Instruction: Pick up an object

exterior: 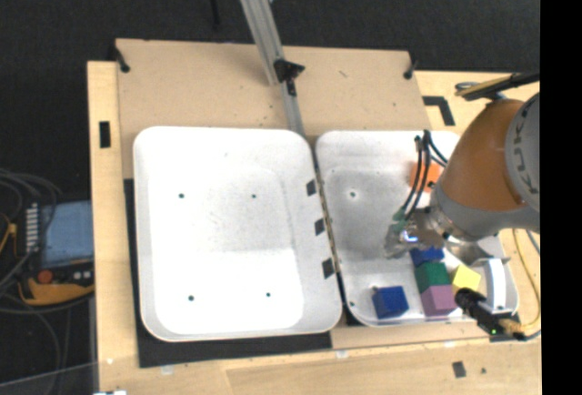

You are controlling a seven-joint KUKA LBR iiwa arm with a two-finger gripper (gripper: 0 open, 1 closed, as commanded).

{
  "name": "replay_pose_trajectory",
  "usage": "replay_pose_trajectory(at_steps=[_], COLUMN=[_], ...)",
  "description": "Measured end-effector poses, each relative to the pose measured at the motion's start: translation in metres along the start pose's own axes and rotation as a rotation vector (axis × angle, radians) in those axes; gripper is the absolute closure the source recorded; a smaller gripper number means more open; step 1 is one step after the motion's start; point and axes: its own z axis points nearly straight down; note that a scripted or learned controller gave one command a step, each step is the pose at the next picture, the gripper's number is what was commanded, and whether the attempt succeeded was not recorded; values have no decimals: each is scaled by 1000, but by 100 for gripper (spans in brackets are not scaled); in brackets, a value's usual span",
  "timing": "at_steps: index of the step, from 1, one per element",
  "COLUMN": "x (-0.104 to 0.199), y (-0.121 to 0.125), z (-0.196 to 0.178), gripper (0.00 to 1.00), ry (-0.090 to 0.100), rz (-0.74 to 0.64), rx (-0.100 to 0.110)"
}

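Desk: tan board carrying two shallow white bins side by side, so either bin lies within the arm's reach.
Arm: grey body with orange band, entering from the right and bent down over the right bin; its bulk hides part of that bin's right side.
Left bin: sits on the desk's left half, touching the right bin along the centre divider.
Right bin: holds all the blocks, gathered in its near right corner.
Claw: lowered into the right bin, just beside the block cluster; cannot tell whether it is open or closed, and no block is visible in it.
Blue block: lies alone on the bin floor near the front rim, slightly apart from the others; judged the easiest pick.
Purple block: near the front rim, touching the green block.
Green block: directly behind the purple block, close under the wrist.
Yellow block: right of the green block, partly covered by the arm.
Task status: judged unfinished; nothing is lifted.
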Motion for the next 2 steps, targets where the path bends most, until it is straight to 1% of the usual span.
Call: replay_pose_trajectory(at_steps=[1,2], x=[1,0], y=[2,5], z=[-43,-97], gripper=[100,100], ry=[0,-1], rz=[0,-1], rx=[0,-1])
